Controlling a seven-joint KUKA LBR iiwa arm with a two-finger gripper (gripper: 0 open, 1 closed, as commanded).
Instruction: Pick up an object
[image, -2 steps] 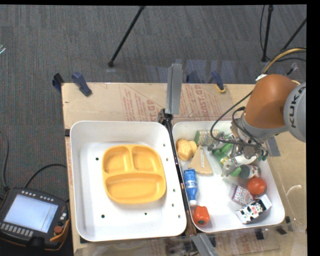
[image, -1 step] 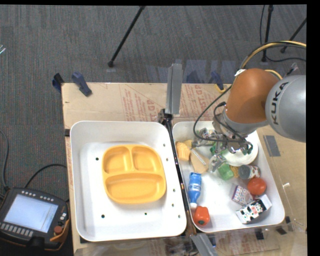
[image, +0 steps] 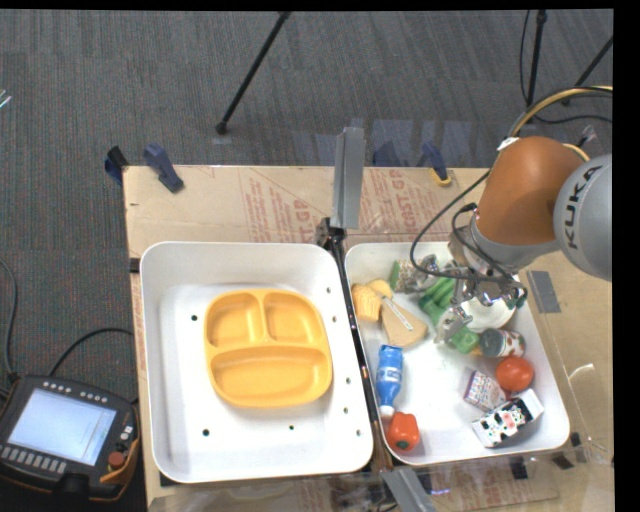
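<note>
The right bin (image: 440, 400) holds a heap of toy food. A blue bottle (image: 390, 372) lies near its left wall, with a small red-orange pepper (image: 402, 431) below it. Pale yellow pieces (image: 385, 310) sit at the upper left beside green pieces (image: 438, 296). A red tomato (image: 514, 373), a small purple packet (image: 482, 388) and a black-and-white carton (image: 507, 420) lie at the lower right. My gripper (image: 470, 302) hangs low over the green pieces and a white round item (image: 492, 314), under the orange band (image: 520, 195). The wrist hides what lies directly beneath it.
The left bin (image: 170, 300) carries a yellow divided plate (image: 268, 347) near its middle. A grey post (image: 348, 185) stands behind the seam between the bins. A teach pendant (image: 65, 430) rests at the lower left, off the bench. Cables loop around the wrist.
</note>
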